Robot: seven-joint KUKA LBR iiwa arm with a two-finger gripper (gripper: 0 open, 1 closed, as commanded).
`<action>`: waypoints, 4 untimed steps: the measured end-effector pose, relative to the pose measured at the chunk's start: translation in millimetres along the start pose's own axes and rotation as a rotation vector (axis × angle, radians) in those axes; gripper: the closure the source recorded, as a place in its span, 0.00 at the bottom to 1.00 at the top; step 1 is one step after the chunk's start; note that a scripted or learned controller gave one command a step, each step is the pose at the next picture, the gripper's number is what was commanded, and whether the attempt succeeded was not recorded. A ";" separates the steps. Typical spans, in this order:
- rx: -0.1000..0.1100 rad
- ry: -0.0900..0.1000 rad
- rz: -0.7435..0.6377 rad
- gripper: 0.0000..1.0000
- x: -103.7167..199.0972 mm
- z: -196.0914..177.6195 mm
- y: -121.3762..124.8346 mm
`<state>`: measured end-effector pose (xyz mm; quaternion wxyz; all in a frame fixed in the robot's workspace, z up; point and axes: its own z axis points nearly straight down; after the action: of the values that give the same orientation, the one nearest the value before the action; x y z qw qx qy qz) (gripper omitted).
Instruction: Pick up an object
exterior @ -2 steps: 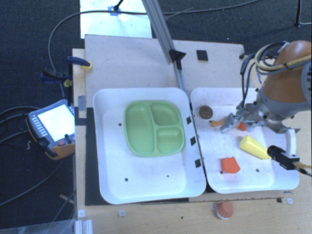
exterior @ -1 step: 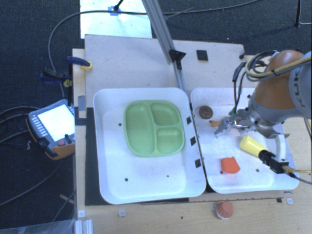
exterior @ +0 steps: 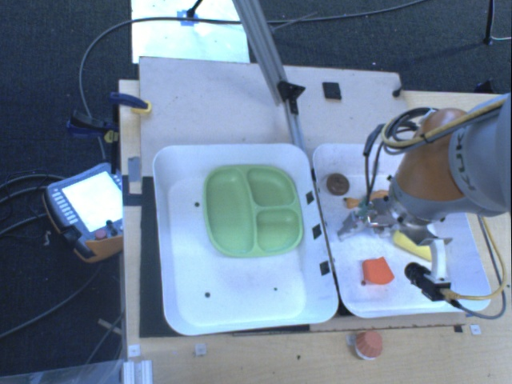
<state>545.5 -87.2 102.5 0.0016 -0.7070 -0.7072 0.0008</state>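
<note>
Orange block (exterior: pixel 378 271) beside claw (exterior: pixel 353 224)

We log: green divided plate (exterior: pixel 253 210), smooth plastic, slight sheen. Two white bins (exterior: pixel 186 294), smooth plastic, semi-matt. Tabletop (exterior: pixel 212 102), pale board, matt, faintly speckled. Floor (exterior: pixel 56 46), dark carpet, rough weave. Orange block (exterior: pixel 378 271), matt. Brown disc (exterior: pixel 338 184), dull finish. Arm wrist (exterior: pixel 428 170), glossy orange casing; grey shell (exterior: pixel 480 162), satin. Slanted pole (exterior: pixel 260 34), brushed metal.
</note>
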 end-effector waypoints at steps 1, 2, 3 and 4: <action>-0.008 -0.001 0.000 0.00 0.1 15.5 2.1; -0.016 -0.005 0.002 1.00 -1.6 3.0 4.2; -0.009 -0.002 -0.003 1.00 -8.5 -57.6 9.3; -0.011 -0.002 -0.004 1.00 -11.4 -119.9 4.9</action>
<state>550.8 -98.7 222.3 -0.0033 -0.7056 -0.7086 -0.0023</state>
